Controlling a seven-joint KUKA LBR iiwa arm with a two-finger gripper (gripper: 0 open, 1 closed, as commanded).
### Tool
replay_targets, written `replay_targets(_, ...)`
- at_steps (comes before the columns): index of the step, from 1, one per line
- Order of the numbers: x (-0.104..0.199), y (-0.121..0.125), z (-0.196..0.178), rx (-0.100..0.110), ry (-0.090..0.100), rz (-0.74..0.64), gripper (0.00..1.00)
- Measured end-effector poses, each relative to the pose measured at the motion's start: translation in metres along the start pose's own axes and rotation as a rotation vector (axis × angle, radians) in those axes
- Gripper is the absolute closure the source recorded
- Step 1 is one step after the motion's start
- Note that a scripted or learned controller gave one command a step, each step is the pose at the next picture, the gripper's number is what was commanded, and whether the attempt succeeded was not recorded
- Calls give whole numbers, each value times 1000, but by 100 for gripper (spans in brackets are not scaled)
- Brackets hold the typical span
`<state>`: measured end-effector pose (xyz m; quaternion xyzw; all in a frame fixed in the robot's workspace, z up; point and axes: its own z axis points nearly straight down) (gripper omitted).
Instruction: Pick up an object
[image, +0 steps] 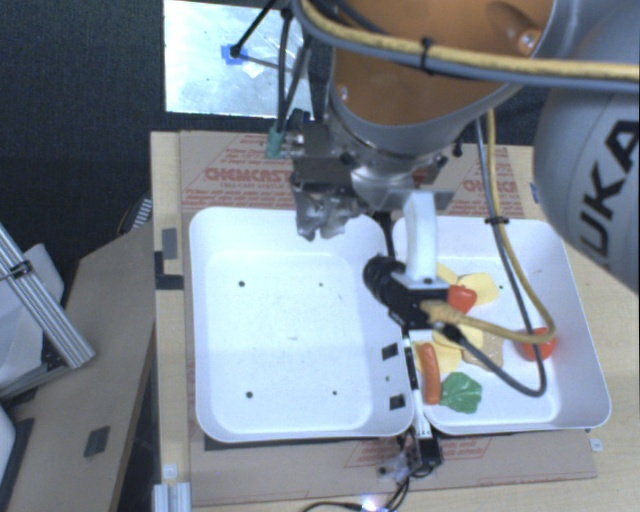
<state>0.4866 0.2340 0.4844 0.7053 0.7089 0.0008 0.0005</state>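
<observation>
You see the pincer (322, 222) hanging above the far rim of the left bin (215, 330), its state impossible to tell, while the pickable toys, such as the green piece (462, 392), lie right of that bin.

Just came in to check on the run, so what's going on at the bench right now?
The KUKA arm reaches in over the two white bins. Its hand hovers above the far edge of the left bin, with nothing visibly held. The objects lie in the right bin: a green piece, an orange sausage-shaped piece, yellow pieces and a small red one.
</observation>
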Motion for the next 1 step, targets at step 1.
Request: replay_targets(1, 0, 0, -3, 0, 0, 0, 100)
